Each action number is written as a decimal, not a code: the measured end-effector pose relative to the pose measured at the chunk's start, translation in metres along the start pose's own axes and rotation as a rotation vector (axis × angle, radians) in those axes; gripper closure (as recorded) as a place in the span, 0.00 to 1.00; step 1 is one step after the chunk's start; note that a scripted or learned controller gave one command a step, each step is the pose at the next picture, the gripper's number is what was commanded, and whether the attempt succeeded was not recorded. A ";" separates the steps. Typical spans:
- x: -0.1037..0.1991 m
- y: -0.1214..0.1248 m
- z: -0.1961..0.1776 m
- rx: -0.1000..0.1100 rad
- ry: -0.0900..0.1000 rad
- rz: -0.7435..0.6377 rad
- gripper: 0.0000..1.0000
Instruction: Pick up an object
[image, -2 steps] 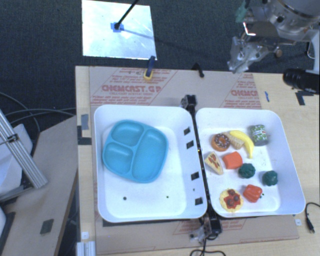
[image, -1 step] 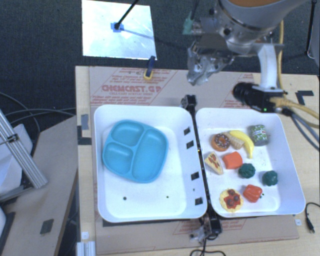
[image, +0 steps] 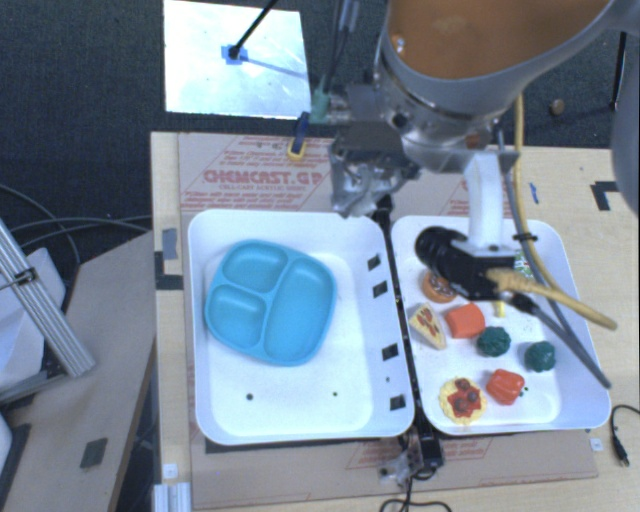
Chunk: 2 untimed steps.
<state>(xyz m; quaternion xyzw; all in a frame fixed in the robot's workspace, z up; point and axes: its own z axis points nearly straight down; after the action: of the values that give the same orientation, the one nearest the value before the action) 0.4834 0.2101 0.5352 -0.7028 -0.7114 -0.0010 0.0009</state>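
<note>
You see the gripper (image: 365, 205) hanging over the far rim of the bins, just where the left bin (image: 290, 410) and the right bin (image: 560, 262) meet. You cannot tell from this angle whether the claw is released or clenched, since the wrist hardware above it crowds the view. The grey arm (image: 480, 40) with its orange band reaches in from the top right and fills that corner.

The things you could pick all lie in the right bin, well nearer the camera than the gripper. A pizza wedge (image: 428, 326) sits close to the wall shared with the left bin, with an orange block (image: 465, 320) just beside it. Beyond those two you can make out a small round disc (image: 437, 287), partly hidden. Two dark green florets lie further right, the first floret (image: 493, 342) near the orange block and the second floret (image: 540, 355) a little apart from it. At the near side a round pizza (image: 463, 399) and a red pepper (image: 506, 385) lie side by side.

In the left bin a blue divided plate (image: 270, 302) lies flat, towards its left half. Both bins rest on a cardboard sheet (image: 265, 175) with red printing
</note>
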 end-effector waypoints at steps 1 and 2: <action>-0.070 0.004 0.117 0.009 -0.007 0.018 1.00; -0.107 0.031 0.043 -0.010 -0.002 0.015 1.00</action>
<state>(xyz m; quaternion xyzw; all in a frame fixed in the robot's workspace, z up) 0.5154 0.1039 0.4923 -0.7081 -0.7060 -0.0040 -0.0032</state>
